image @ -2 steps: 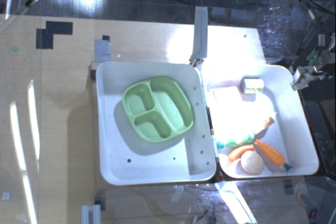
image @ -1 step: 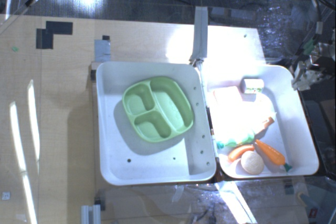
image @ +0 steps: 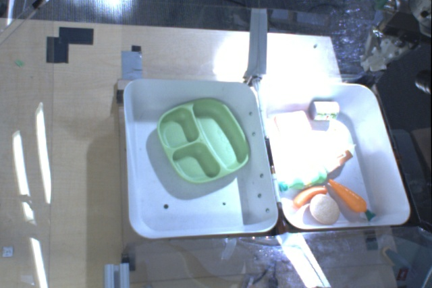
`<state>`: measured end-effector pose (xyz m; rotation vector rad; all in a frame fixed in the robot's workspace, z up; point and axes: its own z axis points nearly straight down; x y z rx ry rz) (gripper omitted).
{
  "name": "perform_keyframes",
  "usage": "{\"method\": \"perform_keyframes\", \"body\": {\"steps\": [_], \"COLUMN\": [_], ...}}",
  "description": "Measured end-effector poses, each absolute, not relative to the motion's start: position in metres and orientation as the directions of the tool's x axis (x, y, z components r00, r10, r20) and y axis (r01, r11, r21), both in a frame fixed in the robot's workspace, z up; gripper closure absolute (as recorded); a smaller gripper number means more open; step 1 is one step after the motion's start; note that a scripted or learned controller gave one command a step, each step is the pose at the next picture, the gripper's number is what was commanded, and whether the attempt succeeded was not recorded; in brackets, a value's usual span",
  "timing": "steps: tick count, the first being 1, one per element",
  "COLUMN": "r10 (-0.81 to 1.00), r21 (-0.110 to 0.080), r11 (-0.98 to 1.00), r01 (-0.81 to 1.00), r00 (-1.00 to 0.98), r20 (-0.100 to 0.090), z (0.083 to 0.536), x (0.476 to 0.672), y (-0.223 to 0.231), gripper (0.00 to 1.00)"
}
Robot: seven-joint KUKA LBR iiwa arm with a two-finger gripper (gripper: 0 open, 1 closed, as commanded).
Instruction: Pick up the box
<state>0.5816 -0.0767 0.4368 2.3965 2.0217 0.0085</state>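
Observation:
A small white box [image: 325, 109] with a greenish stripe lies near the back of the right bin [image: 387, 145]. Just left of it lies a pale flat rectangular item [image: 294, 125], washed out by strong glare. My gripper [image: 383, 44] hangs outside the bins, beyond the right bin's far right corner, well above and to the right of the box. It is partly cut off and blurred against the clutter there, and nothing shows in it.
The left bin [image: 135, 165] holds a green divided plate [image: 202, 139]. At the front of the right bin lie an orange carrot [image: 348, 197], a round beige ball [image: 325, 210], an orange-red piece [image: 307, 195], something green [image: 297, 182] and a brown stick [image: 344, 158]. Cables lie behind the bins.

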Motion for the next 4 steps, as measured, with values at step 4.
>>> {"method": "perform_keyframes", "body": {"steps": [4], "r10": [0.205], "r21": [0.0], "r11": [-0.979], "r01": [0.205], "r00": [0.979], "r20": [0.002], "z": [0.376], "x": [0.591], "y": [-0.168], "gripper": [1.0]}}
